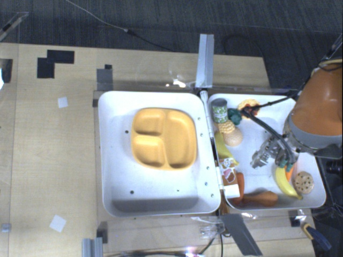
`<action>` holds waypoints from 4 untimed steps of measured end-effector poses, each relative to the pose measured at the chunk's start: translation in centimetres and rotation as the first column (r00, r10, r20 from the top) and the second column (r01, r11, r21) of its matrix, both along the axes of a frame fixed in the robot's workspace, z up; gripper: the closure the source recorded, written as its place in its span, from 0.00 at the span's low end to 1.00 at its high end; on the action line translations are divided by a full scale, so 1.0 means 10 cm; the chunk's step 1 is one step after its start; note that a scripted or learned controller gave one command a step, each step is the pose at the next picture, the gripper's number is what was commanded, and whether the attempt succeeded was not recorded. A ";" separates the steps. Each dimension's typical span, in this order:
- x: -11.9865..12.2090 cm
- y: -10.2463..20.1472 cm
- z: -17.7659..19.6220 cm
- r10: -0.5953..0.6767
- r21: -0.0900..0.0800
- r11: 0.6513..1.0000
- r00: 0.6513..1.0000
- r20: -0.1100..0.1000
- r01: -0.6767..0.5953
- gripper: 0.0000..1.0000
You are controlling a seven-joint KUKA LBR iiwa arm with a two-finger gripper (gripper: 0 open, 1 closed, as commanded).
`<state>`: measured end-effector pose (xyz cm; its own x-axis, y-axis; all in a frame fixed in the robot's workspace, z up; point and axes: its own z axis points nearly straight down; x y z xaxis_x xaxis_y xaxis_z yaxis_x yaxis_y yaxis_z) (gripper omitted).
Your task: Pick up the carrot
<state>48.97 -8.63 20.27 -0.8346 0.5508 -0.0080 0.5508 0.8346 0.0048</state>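
Note:
The carrot (261, 198) appears to be the long orange-brown piece lying flat along the front wall of the right bin (268, 123). My gripper (266, 156) hangs over the middle of that bin, behind the carrot and a little to its right, well apart from it. Nothing shows between its metal tips. The grey arm with its orange band (320, 108) covers the bin's right side.
Around the gripper lie a banana (283, 181) with a small orange piece (291, 171) beside it, a cookie (304, 182), a red-orange piece (240, 183), a green can (220, 112) and other toy food along the left wall. The left bin (115, 143) holds a yellow divided tray (163, 138).

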 end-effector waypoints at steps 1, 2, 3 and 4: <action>0.03 -0.53 -0.57 0.307 -0.002 0.952 0.952 -0.004 -0.307 1.00; 0.00 -0.41 -0.39 0.077 -0.001 0.997 0.997 0.000 -0.077 1.00; 0.06 -0.38 -1.13 -0.371 0.004 0.929 0.929 0.002 0.371 1.00; 0.69 -0.15 -0.53 -0.362 0.004 0.932 0.932 0.003 0.362 1.00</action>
<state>55.87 -10.12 14.97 -0.5790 0.8153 -0.0082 0.8153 0.5790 0.0103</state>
